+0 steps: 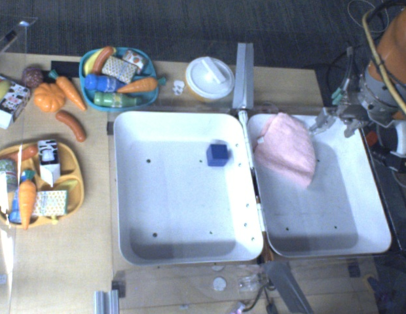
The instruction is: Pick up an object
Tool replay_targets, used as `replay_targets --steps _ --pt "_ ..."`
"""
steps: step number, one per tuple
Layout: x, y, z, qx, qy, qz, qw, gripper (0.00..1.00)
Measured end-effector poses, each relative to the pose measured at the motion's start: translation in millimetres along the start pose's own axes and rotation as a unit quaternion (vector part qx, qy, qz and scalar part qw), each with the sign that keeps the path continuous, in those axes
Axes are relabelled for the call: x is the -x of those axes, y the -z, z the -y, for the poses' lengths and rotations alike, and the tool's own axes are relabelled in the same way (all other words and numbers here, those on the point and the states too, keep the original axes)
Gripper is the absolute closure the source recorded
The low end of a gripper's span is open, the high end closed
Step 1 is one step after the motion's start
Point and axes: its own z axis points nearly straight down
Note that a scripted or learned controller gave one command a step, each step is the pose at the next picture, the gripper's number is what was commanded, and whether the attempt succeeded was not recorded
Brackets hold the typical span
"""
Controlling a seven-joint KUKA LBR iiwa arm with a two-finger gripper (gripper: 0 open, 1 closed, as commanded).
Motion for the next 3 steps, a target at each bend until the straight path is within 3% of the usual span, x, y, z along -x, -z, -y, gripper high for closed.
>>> replay_targets --steps 1,3 --pt "3 -127 -9 0.003 0.054 0.001 0.9985 0.00" --pt "-9 -127 39 0.007 0.183 0.002 0.9830 0.00"
